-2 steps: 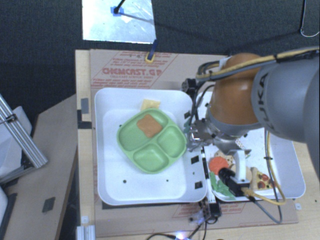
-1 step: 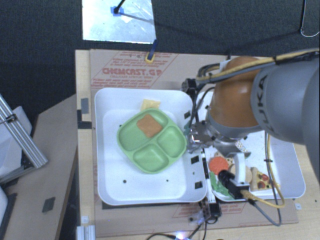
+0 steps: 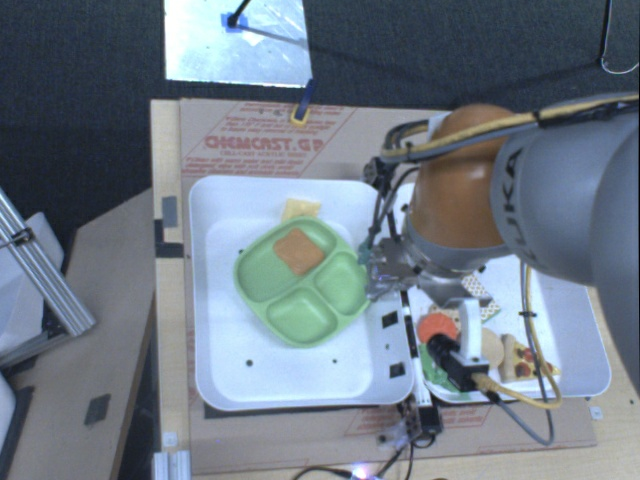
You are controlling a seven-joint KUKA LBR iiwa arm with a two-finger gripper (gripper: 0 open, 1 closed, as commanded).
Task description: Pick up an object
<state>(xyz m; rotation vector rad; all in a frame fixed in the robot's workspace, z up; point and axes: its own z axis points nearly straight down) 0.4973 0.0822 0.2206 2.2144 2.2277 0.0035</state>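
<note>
The claw [image 3: 377, 268] sits low over the right edge of the left bin [image 3: 215, 373], tucked beneath the arm's [image 3: 560, 198] bulky wrist. With that wrist in the way, I cannot tell whether the claw is apart or together, and nothing shows in its grip. Right beside it, touching or nearly so, is the rim of the green divided plate [image 3: 300, 303]. That looks like the nearest candidate to lift, probably because a raised rim gives an edge to pinch.

One step out, a brown square [image 3: 298, 251] lies flat in the plate's far compartment. It is kept in place by the dividers, and the other two compartments are bare. Just behind the plate a yellow piece [image 3: 300, 209] pokes out on the bin floor, half tucked against the rim.

Over in the right bin [image 3: 592, 368], an orange-red item [image 3: 437, 325] and a pizza-like wedge [image 3: 517, 353] cluster under the arm, partly hidden. Both bins rest on a printed cardboard sheet [image 3: 260, 140] that covers the surface.

My read: the pick is not made, and a rim grab risks tipping the plate and spilling the square.
</note>
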